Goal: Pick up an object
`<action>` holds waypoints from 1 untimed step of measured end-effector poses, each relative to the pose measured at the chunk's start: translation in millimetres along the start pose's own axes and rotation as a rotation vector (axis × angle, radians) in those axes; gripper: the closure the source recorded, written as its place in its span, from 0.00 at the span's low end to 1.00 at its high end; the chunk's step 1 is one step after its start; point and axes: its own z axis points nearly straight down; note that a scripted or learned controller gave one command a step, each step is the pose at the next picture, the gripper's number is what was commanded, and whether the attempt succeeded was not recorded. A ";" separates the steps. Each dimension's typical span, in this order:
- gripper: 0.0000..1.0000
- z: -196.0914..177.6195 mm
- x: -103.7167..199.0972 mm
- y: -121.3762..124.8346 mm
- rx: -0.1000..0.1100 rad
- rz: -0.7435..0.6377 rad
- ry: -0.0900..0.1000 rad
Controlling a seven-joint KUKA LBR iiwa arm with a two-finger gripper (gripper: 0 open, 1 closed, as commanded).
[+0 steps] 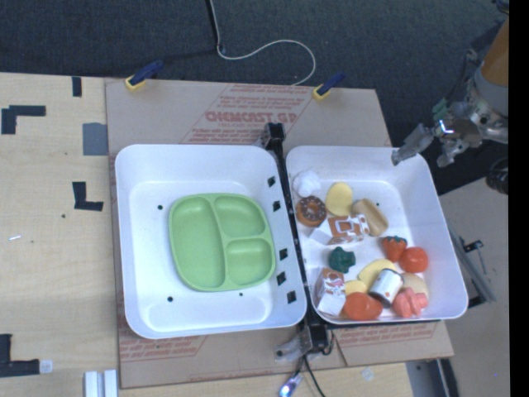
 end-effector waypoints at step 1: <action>0.00 -32.9 71.8 -65.8 -0.002 -0.006 0.003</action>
